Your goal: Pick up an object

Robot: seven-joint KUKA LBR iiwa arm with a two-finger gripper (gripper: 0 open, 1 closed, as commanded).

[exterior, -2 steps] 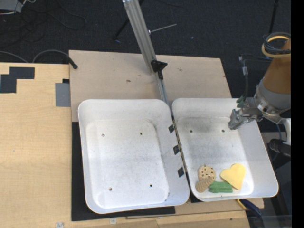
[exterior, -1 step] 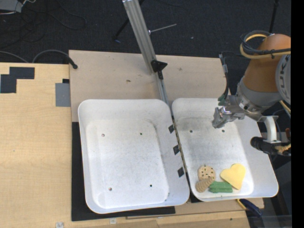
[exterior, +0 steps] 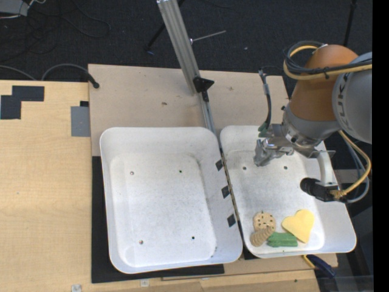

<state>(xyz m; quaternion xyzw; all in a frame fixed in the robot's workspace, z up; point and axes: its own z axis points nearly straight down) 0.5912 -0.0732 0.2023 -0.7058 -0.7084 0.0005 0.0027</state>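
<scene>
The claw [exterior: 262, 157] hangs over the upper part of the right bin [exterior: 243, 140]; I cannot tell its state. Nothing looks picked yet. The yellow heart [exterior: 299, 224], green piece [exterior: 282, 240] and tan cookies [exterior: 262, 227] lie toward five o'clock, well apart.

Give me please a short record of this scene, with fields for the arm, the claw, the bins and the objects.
arm: grey, orange band, reaching in over the right bin
claw: above the far part of the right bin, apart from the objects
left bin: white, shallow
right bin: white, shallow, objects in its near corner
objects: yellow heart, green piece, tan cookie-like pieces, lying close together
task state: nothing picked up yet
</scene>
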